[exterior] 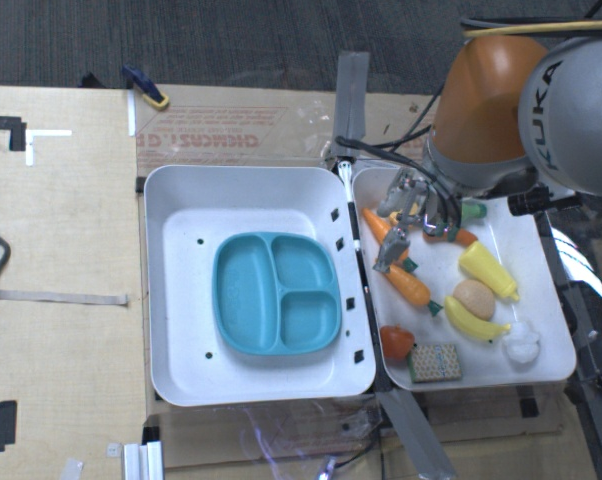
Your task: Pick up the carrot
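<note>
KUKA arm's gripper (409,230) hangs low over the right bin (553,358), w/ the carrot (409,285) lying just below it toward the bin's near wall. Carrot's long axis runs diagonally, green top pointing to the bread roll (473,299) & banana (473,320). A second orange piece (378,225) sits beside the tool, nearer the divider. Whether the tool is apart or together: can't tell from this angle.
</note>
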Controlling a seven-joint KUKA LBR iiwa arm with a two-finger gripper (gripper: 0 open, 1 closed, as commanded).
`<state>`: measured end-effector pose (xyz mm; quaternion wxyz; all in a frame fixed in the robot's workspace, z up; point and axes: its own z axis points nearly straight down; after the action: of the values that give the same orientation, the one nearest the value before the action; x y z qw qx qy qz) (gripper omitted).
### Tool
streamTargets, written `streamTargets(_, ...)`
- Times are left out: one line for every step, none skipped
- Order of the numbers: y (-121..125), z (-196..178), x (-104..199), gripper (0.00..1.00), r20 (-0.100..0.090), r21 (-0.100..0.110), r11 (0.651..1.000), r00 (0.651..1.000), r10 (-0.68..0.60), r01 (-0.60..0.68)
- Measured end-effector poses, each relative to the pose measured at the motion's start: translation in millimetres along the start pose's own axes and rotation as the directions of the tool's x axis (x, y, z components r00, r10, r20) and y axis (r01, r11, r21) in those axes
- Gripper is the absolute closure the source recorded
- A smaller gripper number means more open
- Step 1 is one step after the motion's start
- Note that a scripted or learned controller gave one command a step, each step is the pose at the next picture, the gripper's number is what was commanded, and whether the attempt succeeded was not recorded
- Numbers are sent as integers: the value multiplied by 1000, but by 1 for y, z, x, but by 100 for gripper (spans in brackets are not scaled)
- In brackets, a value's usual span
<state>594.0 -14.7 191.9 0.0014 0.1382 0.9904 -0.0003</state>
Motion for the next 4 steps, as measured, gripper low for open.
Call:
streamTargets(0, 0, 0, 0, 0, 0, 1000, 1000, 0, 0)
streamTargets(0, 0, 0, 0, 0, 0, 1000, 1000, 0, 0)
streamTargets(0, 0, 0, 0, 0, 0, 1000, 1000, 0, 0)
streamTargets(0, 0, 0, 0, 0, 0, 1000, 1000, 0, 0)
